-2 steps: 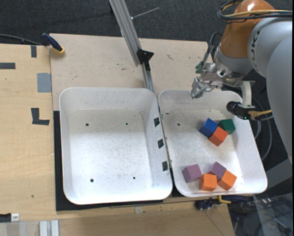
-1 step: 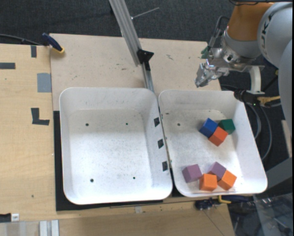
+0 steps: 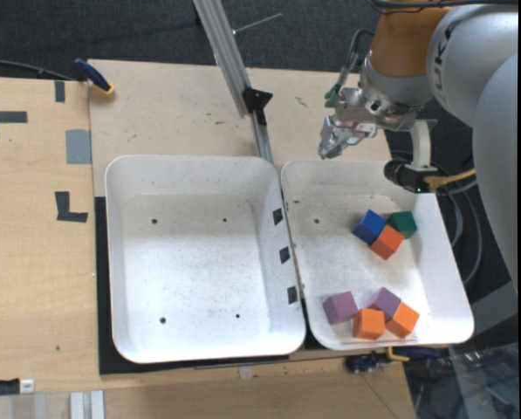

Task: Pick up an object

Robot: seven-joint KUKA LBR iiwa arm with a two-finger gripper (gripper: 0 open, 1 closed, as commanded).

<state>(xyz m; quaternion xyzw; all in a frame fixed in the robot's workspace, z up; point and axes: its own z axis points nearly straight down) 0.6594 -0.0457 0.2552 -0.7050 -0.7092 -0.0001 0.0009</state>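
Bench seen from above at a slant. Two shallow white bins sit side by side: the left bin (image 3: 129, 182) and the right bin (image 3: 443, 295), their inner rims touching. The arm (image 3: 452, 51) comes in from the right, grey with an orange band above the wrist. The gripper (image 3: 332, 147) hangs over the far rim of the right bin, near its left corner, tip pointing down and a little left; the fingers appear drawn close together with nothing between them, though the gap is small and hard to read. All blocks lie in the right bin, well apart from the gripper. Far cluster, toward the right wall: a blue block (image 3: 370, 226), a green block (image 3: 403, 223) just beside it, and an orange block (image 3: 387, 242) touching the blue one on the near side. Near cluster, by the front rim: a purple block (image 3: 339, 306), a second purple block (image 3: 385, 301), an orange block (image 3: 369, 324) between them and slightly nearer, and another orange block (image 3: 403, 319) at the right end. A metal rail (image 3: 229, 51) runs diagonally across the bench behind the bins.
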